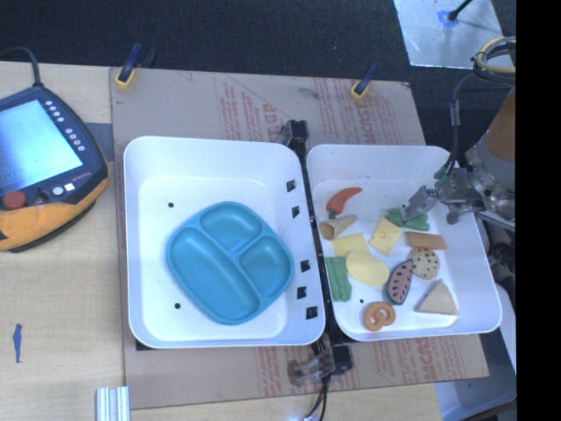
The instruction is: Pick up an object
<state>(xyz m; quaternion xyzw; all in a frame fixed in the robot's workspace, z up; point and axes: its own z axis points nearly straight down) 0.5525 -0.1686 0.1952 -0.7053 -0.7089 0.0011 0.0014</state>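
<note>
end effector (419, 207) over right bin (396, 158), red chili (344, 198) lying diagonally

Around the bins on the desk

A teach pendant (39, 169) with a lit screen and orange casing lies at the desk's (61, 323) left edge. Two yellow-and-blue clamps (128, 66) (363, 82) pin the cardboard sheet's (228, 103) far edge. A blue pen mark (17, 341) shows near the front left.

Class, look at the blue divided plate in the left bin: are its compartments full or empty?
Empty. The blue divided plate shows bare blue in all three compartments; the toy food lies in the right bin.
</note>
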